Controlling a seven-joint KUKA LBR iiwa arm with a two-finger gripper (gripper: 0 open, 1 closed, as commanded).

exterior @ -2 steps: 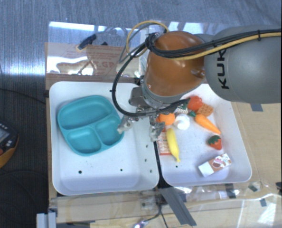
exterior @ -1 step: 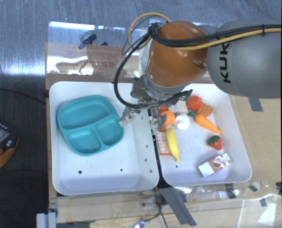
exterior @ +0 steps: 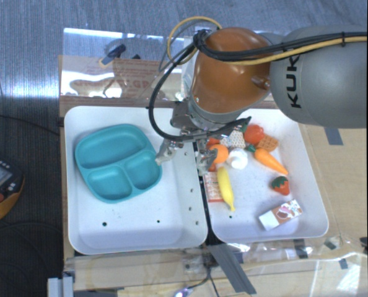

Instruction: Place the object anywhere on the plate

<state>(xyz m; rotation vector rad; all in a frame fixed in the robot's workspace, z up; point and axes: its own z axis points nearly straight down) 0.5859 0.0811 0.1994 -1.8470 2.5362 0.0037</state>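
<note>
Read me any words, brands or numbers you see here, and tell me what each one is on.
"KU": white letters on the grey arm, cut off by the frame edge.
Small carton in the right bin: red printed label, too small to read.
Flat packet beside the banana: print too blurred to read.

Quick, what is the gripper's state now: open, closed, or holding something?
Gripper: cannot be told; it hangs over the seam between the bins, beside the teal plate.
</note>
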